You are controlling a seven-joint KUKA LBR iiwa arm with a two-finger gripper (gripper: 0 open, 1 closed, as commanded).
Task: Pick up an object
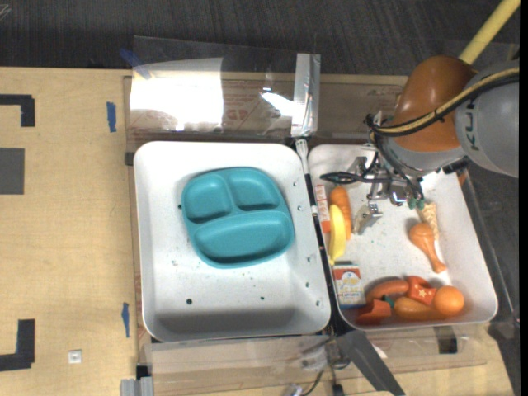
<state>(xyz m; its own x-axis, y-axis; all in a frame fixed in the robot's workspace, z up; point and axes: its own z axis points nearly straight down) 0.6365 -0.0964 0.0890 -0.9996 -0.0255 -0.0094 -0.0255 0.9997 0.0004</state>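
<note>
End effector (381, 198) just right of carrot (340, 200), above banana (337, 233).

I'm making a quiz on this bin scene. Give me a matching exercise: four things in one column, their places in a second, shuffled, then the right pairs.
Things:
1. teal three-compartment plastic plate
2. yellow toy banana
3. round orange toy fruit
4. small red and white carton

Places:
A. near-right corner of the right bin
B. middle of the left bin
C. along the right bin's left wall, below an orange toy carrot
D. right bin's left wall, just below the banana

Pairs: 1-B, 2-C, 3-A, 4-D
</note>
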